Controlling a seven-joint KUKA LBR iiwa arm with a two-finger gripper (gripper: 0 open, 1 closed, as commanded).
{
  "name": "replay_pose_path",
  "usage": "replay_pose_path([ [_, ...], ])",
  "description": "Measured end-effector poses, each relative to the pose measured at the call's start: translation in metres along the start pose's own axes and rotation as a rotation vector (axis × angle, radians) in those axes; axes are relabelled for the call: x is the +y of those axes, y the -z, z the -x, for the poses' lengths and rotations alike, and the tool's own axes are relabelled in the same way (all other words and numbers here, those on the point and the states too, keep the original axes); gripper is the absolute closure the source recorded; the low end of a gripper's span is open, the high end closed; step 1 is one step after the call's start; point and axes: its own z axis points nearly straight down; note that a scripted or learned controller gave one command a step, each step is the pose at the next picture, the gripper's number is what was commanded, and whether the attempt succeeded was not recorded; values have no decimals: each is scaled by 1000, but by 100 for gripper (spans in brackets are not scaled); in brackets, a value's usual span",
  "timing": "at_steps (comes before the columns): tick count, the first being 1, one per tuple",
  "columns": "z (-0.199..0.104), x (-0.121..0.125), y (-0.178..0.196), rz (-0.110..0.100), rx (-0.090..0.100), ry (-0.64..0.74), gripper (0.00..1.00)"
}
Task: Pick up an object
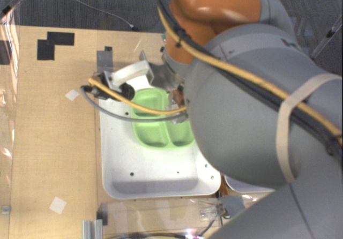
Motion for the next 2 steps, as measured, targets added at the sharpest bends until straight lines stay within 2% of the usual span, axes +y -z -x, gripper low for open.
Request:
replay_pose_path([
  [1, 1, 4, -100, 6, -9, -81, 100],
  [2, 2, 0, -141, 3, -7, 186, 100],
])
